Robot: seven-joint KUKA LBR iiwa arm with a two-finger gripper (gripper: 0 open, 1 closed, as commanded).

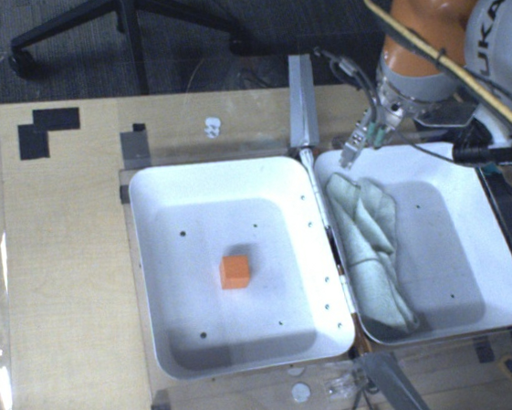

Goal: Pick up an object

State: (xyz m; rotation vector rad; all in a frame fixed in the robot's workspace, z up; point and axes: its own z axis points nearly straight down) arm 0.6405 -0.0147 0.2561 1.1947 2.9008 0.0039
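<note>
— Pale wooden bench (64, 295), dark carpet behind. Where is the gripper (350, 156)?
— Over the right bin's (461, 314) far-left corner; jaw state I cannot tell. Grey cloth (371, 251) lies just below, orange cube (235, 272) well left, in the left bin (171, 347).

small orange cube (235, 272), sitting flat near the middle of the left bin (176, 346); crumpled grey-green cloth (369, 246), lying lengthwise along the right bin's (505, 295) left wall

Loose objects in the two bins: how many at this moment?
2. An orange cube sits near the middle of the left bin. A grey cloth lies along the left side of the right bin. Something small could be hidden under the cloth.
</note>
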